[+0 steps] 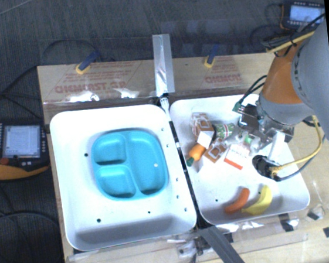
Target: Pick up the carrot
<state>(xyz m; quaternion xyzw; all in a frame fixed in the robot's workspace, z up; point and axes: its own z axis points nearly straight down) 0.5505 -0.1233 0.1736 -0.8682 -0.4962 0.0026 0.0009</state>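
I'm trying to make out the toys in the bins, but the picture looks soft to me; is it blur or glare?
Camera view: soft all over, so small items near the carrot smear together; the white bins are bright, with little surface detail; a faint gleam sits on the blue tray; the arm looks blurred at the right; shadows are weak, as under the banana.

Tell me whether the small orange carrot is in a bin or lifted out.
In: the small orange carrot lies on the right white bin's floor near its left wall.

The carrot (237, 201) was orange, the banana (260, 200) yellow, the tray (128, 164) bright blue — both bins (70, 186) white.
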